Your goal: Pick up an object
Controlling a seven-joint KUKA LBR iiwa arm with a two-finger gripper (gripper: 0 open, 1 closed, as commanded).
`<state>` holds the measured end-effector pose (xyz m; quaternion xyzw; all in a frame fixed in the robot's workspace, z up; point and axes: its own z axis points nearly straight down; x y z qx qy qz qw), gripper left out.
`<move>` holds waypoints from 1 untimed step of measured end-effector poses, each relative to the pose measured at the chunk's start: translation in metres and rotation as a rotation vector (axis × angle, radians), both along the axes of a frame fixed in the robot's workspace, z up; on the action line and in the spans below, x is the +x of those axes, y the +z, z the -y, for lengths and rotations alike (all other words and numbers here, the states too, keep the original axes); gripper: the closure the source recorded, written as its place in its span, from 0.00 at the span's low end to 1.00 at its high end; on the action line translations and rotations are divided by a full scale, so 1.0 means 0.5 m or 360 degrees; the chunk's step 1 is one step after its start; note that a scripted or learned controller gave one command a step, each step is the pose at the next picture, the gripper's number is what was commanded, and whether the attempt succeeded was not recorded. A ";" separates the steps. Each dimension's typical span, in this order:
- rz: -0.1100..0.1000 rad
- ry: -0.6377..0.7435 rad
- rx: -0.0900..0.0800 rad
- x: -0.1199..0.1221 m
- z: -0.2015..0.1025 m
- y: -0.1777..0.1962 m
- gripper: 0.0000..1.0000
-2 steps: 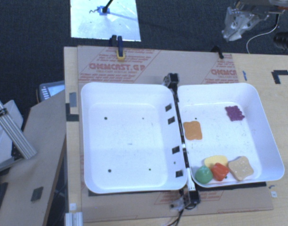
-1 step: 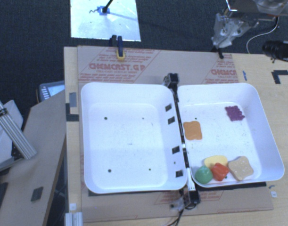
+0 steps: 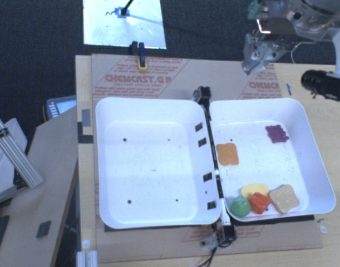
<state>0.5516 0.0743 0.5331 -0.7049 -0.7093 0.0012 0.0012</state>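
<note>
**Arm raised behind the right bin, objects lying on the bin floor**

The cardboard sheet [image 3: 158, 74] under the bins carries red lettering that reads roughly "CHEMCAST GP", once behind the left bin and again, partly covered, behind the right one. No other writing can be read.

The gripper [image 3: 253, 64] hangs above the bench [image 3: 86, 149], over the cardboard just behind the far rim of the right bin [image 3: 317, 166]. Whether it is open or closed cannot be told from this angle, and nothing is seen in its grasp.

All objects lie in the right bin, well apart from the gripper. A purple piece [image 3: 276, 133] sits nearest to it, toward the far right part of the floor. An orange piece [image 3: 227, 154] lies by the divider, its long axis running from the far side toward the near side. Along the near wall a cluster touches together: a green ball [image 3: 240, 206], a yellow piece [image 3: 254, 191] behind it, a red piece [image 3: 259, 202] in the middle, and a tan toast slice [image 3: 284, 198] on the right, tilted on a diagonal.

The left bin [image 3: 103, 166] sits beside it. A yellow clamp [image 3: 141, 57] grips the cardboard's far edge.
</note>
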 end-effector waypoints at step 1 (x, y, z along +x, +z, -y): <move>-0.0020 -0.0013 -0.0004 -0.044 0.055 -0.293 1.00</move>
